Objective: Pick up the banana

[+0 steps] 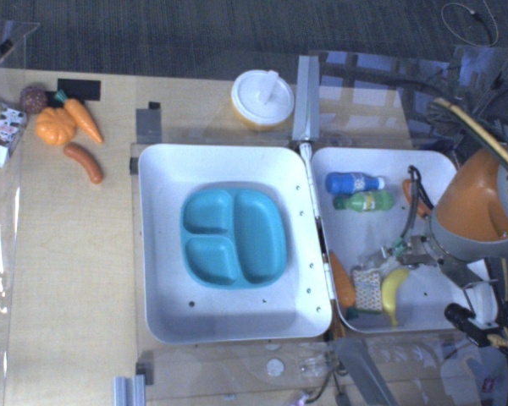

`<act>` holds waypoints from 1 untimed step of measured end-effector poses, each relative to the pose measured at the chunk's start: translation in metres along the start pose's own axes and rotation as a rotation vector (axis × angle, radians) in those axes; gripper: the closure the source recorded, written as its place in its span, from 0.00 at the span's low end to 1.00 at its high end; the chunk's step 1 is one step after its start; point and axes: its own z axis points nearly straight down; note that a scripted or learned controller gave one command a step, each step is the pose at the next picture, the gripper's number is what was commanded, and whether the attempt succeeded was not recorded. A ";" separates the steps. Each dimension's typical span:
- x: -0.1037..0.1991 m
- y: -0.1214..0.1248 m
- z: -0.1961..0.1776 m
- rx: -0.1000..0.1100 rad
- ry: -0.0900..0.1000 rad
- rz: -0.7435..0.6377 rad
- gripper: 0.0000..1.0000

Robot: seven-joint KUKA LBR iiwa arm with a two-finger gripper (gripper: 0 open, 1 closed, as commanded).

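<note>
Nowhere legible writing: banana (393, 288) beside patterned packet (367, 289), right bin (440, 163).

I'm seeing 1 banana (393, 292), yellow, short and curved, lying in the right bin (432, 163) near its front edge. It's running roughly front to back, its far end curling toward the arm's side, its near end pointing at the bin's front wall. It's resting flat on the bin floor, touching a small patterned packet (367, 290) on its left.
</note>
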 end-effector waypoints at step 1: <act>0.024 0.002 0.001 0.000 -0.008 -0.038 0.00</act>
